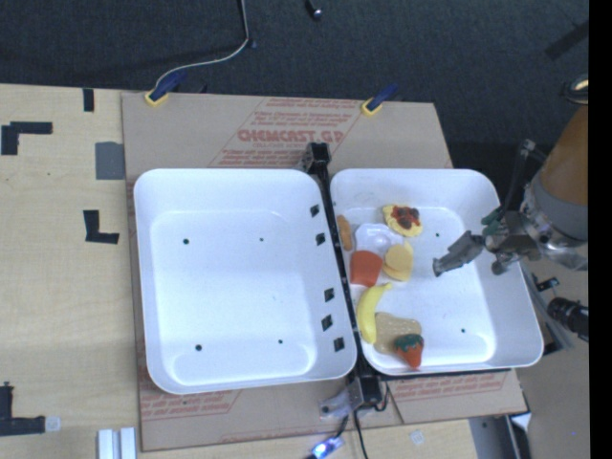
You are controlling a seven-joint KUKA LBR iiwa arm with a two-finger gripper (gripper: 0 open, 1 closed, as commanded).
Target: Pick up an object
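Toy foods (382, 285) lie clustered in the right bin's (478, 347) left half; banana (368, 312) beside the divider.

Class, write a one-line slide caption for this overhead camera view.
Gripper poised above the right bin, beside toy foods including a banana and strawberry.

Two bins (229, 371) of smooth white plastic, faintly glossy; beneath them a matt brown cardboard sheet (287, 132) — printed red; the bench (48, 304) looks like pale wood.
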